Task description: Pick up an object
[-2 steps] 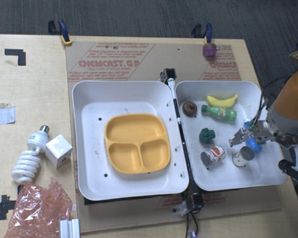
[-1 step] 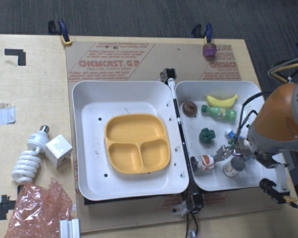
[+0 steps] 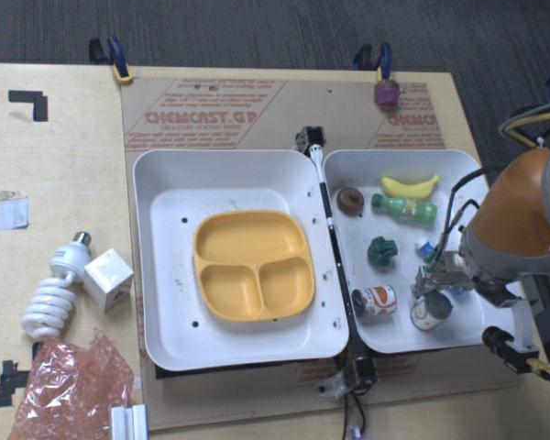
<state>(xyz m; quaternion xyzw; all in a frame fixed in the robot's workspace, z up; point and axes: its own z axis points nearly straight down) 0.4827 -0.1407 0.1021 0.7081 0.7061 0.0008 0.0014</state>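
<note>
The right bin [image 3: 396, 158] holds a yellow banana [image 3: 410, 186], a green bottle [image 3: 406, 209] lying on its side, a brown donut [image 3: 350, 200], a dark green broccoli-like piece [image 3: 381, 250], and a red and white can [image 3: 376, 301] on its side. A round grey-white cup-like thing [image 3: 431, 313] lies near the bin's front. My gripper [image 3: 433, 287] hangs low over the bin's right part, right above that round thing. A small blue item [image 3: 425, 248] peeks out beside the wrist. The grey arm with its orange band [image 3: 524, 214] covers the bin's right side.
The left bin [image 3: 165, 200] carries a yellow divided plate [image 3: 253, 264]. On the bench at left lie a spiral light bulb [image 3: 55, 291], a white cube [image 3: 108, 279] and a pink plastic bag [image 3: 69, 388]. A purple item [image 3: 387, 92] sits by a clamp at the back.
</note>
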